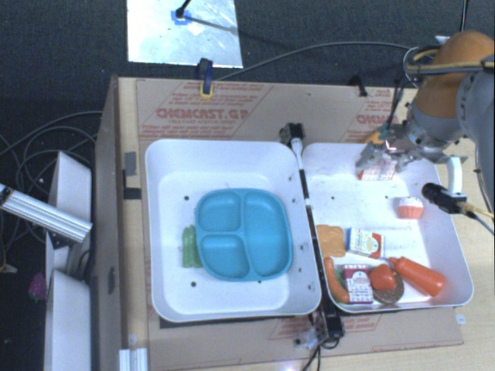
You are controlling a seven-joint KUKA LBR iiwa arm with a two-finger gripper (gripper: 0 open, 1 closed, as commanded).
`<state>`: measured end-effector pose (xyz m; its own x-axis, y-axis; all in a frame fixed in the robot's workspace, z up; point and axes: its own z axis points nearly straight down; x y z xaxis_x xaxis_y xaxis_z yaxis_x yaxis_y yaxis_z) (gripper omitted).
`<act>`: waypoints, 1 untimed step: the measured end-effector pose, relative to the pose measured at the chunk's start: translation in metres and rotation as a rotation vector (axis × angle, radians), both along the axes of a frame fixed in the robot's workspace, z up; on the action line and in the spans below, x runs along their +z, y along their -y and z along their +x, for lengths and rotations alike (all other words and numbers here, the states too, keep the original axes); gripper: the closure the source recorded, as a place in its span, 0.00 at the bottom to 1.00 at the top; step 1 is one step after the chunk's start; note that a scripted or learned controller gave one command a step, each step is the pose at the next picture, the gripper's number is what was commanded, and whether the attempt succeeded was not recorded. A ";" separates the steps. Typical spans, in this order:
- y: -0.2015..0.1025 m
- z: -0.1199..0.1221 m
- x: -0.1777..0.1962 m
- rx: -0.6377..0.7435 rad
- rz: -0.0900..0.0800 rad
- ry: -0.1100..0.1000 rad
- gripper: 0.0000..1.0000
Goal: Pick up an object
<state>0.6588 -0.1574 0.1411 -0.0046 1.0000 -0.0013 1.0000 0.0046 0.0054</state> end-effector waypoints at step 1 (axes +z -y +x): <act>0.035 -0.024 -0.034 -0.003 0.000 -0.005 0.00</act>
<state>0.6344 -0.1928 0.1070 -0.0013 1.0000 -0.0015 1.0000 0.0013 0.0008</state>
